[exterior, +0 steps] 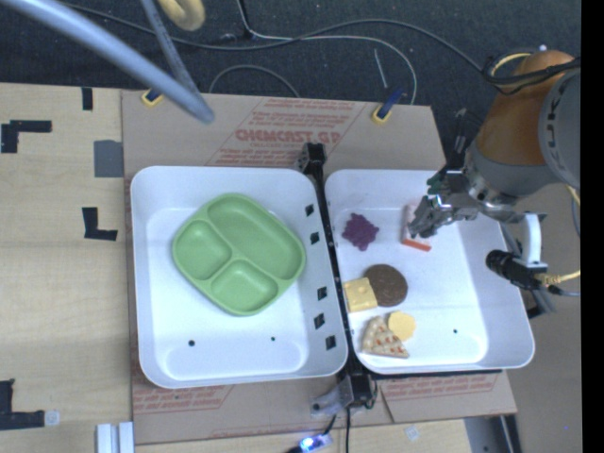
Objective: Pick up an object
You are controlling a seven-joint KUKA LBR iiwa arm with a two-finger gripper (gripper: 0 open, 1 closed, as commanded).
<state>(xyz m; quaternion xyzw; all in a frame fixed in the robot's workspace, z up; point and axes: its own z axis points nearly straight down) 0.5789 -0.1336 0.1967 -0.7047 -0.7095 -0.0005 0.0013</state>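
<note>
far off to the gripper's left, in the other bin, we are seeing a green plate [240, 252]; nearer, a purple piece [360, 230], a brown cookie [386, 284] and a cheese cube [360, 294]. the gripper [422, 221] is hanging in the right bin [472, 343], right over an orange-red piece [415, 243]; we cannot tell its grip. we are judging a straight descent centred on that piece best.
</note>
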